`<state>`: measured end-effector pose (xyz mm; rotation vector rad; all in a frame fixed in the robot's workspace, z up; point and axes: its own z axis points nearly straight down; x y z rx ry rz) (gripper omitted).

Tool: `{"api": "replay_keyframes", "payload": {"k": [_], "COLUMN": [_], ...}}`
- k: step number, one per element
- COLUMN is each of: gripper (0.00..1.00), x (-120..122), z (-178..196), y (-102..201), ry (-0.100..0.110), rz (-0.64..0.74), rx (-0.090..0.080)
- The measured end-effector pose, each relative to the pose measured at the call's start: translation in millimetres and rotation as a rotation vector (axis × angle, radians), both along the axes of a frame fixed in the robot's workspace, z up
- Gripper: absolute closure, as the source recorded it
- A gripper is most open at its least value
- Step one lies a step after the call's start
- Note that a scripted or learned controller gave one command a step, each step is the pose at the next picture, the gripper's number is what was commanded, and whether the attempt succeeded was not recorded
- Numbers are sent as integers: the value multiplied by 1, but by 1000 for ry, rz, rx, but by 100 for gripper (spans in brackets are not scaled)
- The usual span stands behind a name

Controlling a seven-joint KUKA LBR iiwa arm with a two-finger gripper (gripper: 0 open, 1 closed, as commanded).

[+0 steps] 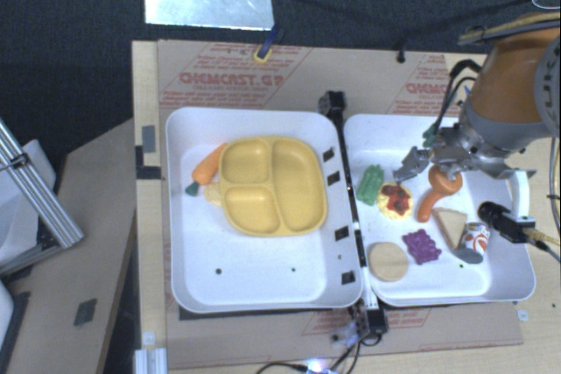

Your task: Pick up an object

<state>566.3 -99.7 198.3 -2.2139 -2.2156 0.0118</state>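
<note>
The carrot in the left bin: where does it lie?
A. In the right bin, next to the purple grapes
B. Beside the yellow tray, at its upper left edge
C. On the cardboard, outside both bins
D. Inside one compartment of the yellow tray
B: the carrot lies on the floor of the left bin, against the upper left edge of the yellow tray.

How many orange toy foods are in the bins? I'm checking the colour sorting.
2: a carrot in the left bin, beside the yellow tray, and an orange piece in the right bin, under the arm. Others may be hidden.
</note>
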Motion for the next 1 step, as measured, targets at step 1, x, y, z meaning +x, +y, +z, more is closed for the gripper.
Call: {"api": "replay_keyframes", "payload": {"k": [1], "gripper": [0], "x": [3], "z": [7], "y": [0], "ry": [-13], "rz": [2], "rx": [-1]}}
